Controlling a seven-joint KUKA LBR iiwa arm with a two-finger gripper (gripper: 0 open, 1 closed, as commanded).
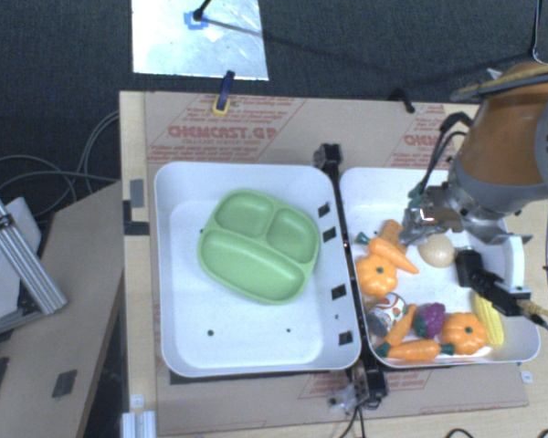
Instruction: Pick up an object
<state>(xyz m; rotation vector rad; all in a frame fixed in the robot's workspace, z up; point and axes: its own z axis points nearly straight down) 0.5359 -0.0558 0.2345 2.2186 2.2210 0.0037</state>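
The left bin (pixel 178 336) holds a green divided plate (pixel 258 244). The right bin (pixel 527 336) holds toy food: pumpkins, carrots, corn (pixel 489 318), grapes (pixel 429 317). The gripper (pixel 424 219) hangs above a carrot (pixel 392 253) and what may be an egg (pixel 436 251); I cannot tell how it is set.

We see even, bright overhead light, glare on the foil sheet (pixel 199 26), soft shadows inside the white bins (pixel 178 272), and slightly soft focus.
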